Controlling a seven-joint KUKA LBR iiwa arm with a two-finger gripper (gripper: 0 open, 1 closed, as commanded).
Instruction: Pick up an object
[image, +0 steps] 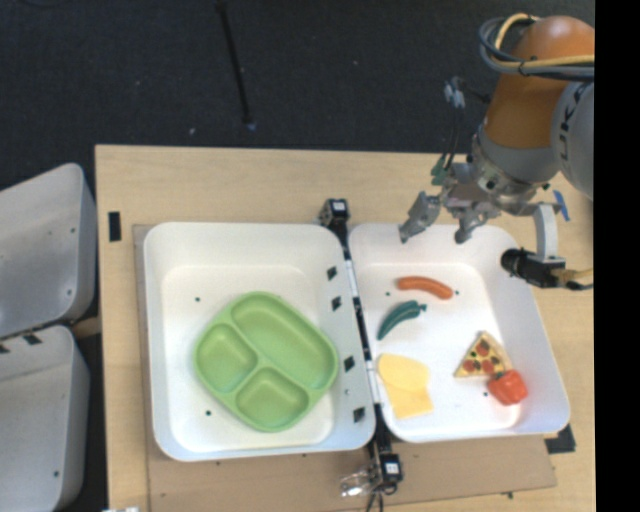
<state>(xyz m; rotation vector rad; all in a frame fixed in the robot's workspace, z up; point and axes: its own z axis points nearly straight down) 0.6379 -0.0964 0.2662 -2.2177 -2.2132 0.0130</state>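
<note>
The gripper (434, 235) hangs over the far edge of the right bin (530, 330). Its two fingers (411, 224) are spread apart, and there is nothing between them.

The things to pick up all lie in the right bin, on the near side of the fingers. Closest is an orange sausage (425, 287), just in front of the fingers and a bit below the gap between them. Nothing lies on top of it. Next to it, a little nearer to us, is a green pepper (400, 317), more in line with the left finger. It is close to the sausage, but the two do not touch. Farther from the fingers is a yellow cheese (405, 385) by the wall between the bins. Out past the right finger lies a pizza slice (482, 355), and a small red toy (508, 387) sits right against its corner. These two are so close that one gets in the way of the other.

Far off to the left of the fingers is the left bin (160, 330). It holds a green plate (265, 360) with three parts.

The red toy is too small to tell what it is. The arm (530, 100) is cut off at the top and side of the picture. The gripper covers a bit of the right bin's far edge.
</note>
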